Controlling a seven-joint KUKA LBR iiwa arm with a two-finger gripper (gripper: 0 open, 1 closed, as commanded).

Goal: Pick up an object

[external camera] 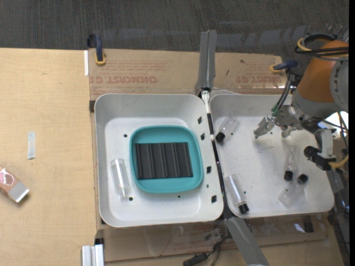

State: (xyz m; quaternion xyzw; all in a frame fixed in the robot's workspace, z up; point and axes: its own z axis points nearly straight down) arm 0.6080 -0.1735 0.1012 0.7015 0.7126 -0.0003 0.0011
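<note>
So the gripper (273, 127) hangs over the right bin (266, 198), can't tell its finger state. Clear vials (234, 190) lie below it, a teal tray (165, 159) off to its left.

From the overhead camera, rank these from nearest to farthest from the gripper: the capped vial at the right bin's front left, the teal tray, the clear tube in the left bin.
Measured from the gripper over the right bin's back:
1. Capped vial, right bin, front left corner.
2. Teal tray, middle of the left bin.
3. Clear tube, left bin, on the tray's far left side.
</note>
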